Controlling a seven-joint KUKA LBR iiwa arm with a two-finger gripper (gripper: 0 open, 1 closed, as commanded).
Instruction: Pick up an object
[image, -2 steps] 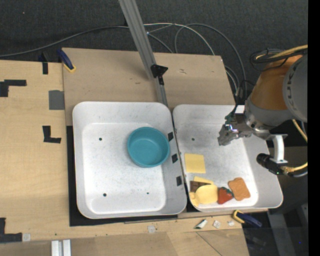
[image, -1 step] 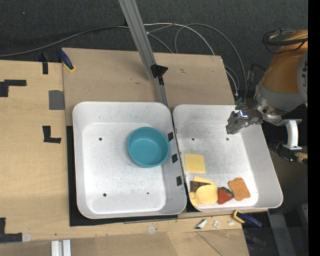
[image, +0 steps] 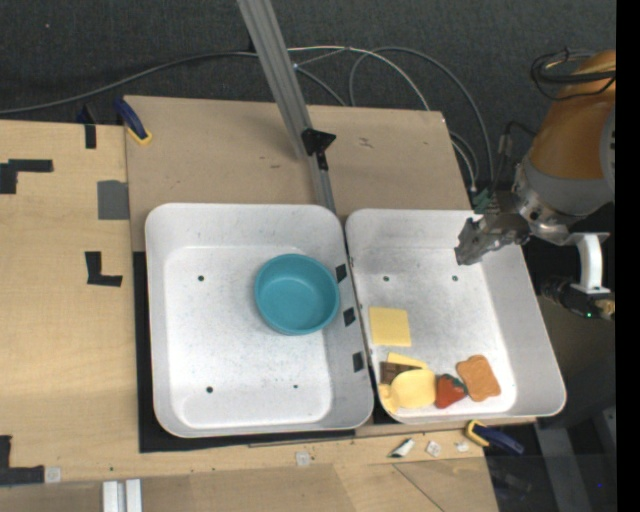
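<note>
We see the grey two-finger gripper (image: 478, 243) over the right white bin's (image: 520, 300) far edge; whether its claw is parted, we cannot tell. Small food-like objects (image: 432, 384) cluster in that bin's near corner.

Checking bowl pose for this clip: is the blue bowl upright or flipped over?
Upright. The bowl sits in the left bin with its rim up, so its hollow inside shows, and nothing shows inside it.
</note>
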